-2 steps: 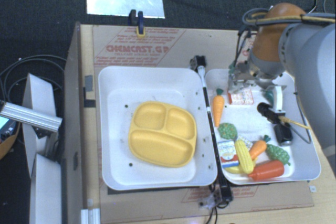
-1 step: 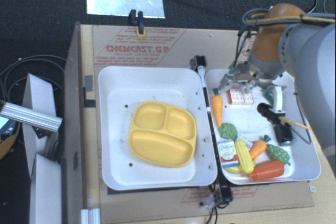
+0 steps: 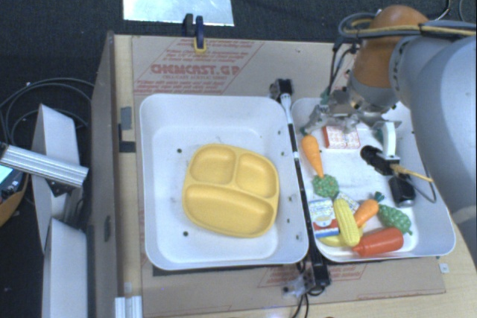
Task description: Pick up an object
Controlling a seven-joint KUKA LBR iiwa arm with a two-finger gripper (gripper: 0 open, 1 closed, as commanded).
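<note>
Partly hidden by the arm (image 3: 436, 78), the gripper (image 3: 339, 118) hangs low over the back of the right bin (image 3: 356, 176). Whether it is open or closed cannot be told, and nothing can be seen in its grasp. It sits just above a red-and-white box (image 3: 341, 139), covering the box's top edge; contact is unclear. Two bins in all. The left bin (image 3: 168, 160) bears one yellow plate (image 3: 231, 190). The right bin bears a large carrot (image 3: 312, 154) by the inner wall, a small carrot (image 3: 365, 211) near the front, one corn (image 3: 347, 222), one broccoli (image 3: 325, 185), one carton (image 3: 322, 210), one red pepper (image 3: 380, 241), one green piece (image 3: 395, 219) hard to name, and a yellow thing (image 3: 330, 240) mostly under the corn.
</note>
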